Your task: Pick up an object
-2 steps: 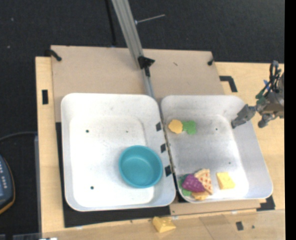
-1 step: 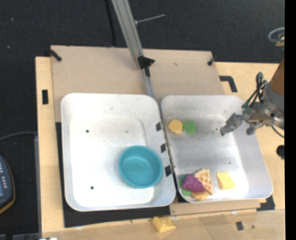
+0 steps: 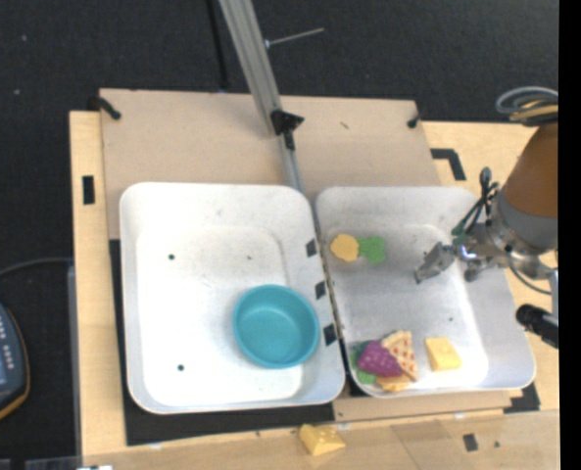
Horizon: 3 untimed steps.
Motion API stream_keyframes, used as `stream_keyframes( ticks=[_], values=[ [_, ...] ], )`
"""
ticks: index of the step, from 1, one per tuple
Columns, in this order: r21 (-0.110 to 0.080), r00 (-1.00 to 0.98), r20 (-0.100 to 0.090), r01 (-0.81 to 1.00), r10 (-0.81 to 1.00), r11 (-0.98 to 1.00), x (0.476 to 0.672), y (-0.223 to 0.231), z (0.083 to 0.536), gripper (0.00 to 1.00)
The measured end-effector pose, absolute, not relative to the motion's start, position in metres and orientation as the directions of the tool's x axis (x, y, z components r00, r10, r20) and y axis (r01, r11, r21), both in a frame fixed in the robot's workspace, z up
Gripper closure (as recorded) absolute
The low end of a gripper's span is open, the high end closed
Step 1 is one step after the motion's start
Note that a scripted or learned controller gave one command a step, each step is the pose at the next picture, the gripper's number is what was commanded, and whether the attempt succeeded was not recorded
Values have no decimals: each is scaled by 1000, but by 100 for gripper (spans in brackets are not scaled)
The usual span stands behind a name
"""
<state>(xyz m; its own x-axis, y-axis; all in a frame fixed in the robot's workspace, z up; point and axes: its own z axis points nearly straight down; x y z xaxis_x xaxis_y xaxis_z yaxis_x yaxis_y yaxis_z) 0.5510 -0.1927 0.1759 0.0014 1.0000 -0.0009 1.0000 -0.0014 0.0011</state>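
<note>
Two bins: a left white bin (image 3: 153, 262) and a right white bin (image 3: 486, 355) are seen side by side on the tabletop (image 3: 192, 135).
Arm: the grey arm with its orange band (image 3: 537, 179) is seen entering from the right edge of the view, above the right bin.
Hand: the hand (image 3: 437, 262) is held over the upper middle of the right bin; its fingers are pointed toward the left, nothing is seen between them, and whether they are apart or together cannot be told.
Nearest objects: a yellow round piece (image 3: 344, 248) and a green piece (image 3: 372, 251) touching it are found left of the hand, well apart from it, in the same bin.
Front objects: a yellow block (image 3: 442, 353) lies in front of the hand; a waffle-patterned wedge (image 3: 400, 351) and a purple bunch (image 3: 376, 360) lie front-left of it, touching each other.
Bowl: a blue bowl (image 3: 275, 326) stands upright in the left bin, far left of the hand and nearer the front.
Stray piece: a yellow wedge (image 3: 321, 440) lies on the tabletop outside both bins, far front-left of the hand.
</note>
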Motion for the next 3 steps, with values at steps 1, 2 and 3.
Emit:
stream_keyframes(
  ticks=[1,2,3],
  values=[
    [1,2,-1,1000,1000,-2,548,-199,134,0],
    [5,6,-2,1000,1000,-6,549,-200,145,100],
    [8,-3,-3,1000,1000,3,546,-201,209,100]
  ],
)
